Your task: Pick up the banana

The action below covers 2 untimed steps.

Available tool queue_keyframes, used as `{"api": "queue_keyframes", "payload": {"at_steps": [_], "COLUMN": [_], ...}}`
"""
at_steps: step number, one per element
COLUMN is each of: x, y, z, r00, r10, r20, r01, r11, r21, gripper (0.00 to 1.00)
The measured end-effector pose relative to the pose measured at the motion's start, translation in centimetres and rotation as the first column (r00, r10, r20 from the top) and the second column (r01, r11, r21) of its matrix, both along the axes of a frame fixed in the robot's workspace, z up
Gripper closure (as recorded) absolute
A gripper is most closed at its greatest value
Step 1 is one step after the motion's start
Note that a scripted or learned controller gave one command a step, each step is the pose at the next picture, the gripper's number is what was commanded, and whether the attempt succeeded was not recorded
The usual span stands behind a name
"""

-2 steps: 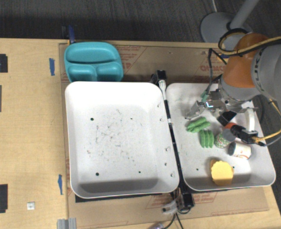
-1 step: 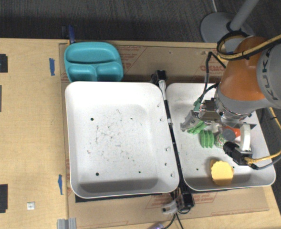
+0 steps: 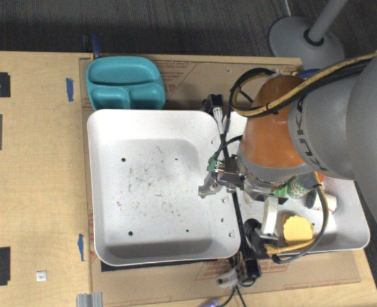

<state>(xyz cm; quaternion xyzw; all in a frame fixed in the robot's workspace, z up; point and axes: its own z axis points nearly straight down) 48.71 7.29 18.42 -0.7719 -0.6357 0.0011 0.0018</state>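
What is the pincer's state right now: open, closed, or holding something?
Pincer: cannot be told from this view whether it is open or closed.

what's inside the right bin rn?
A yellow item, possibly the banana, and a green item peek out in the right bin. The arm covers the rest, so other contents can't be seen.

grey robot arm with orange band (image 3: 274, 133) above right shallow white bin (image 3: 353, 232), over yellow rounded object (image 3: 296, 229) and green item (image 3: 298, 188); teal divided plastic tray (image 3: 125, 82) behind left shallow white bin (image 3: 111, 238).
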Motion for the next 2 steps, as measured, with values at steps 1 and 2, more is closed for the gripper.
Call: {"api": "queue_keyframes", "payload": {"at_steps": [1, 2], "x": [-0.9, -0.8], "y": [6.0, 14.0], "z": [-2.5, -9.8], "r00": [0.993, 0.996], "r10": [-0.116, -0.093], "r20": [-0.001, 0.004], "r01": [0.116, 0.093], "r11": [0.993, 0.996], "r21": [-0.001, 0.001], "gripper": [0.0, 0.0]}}
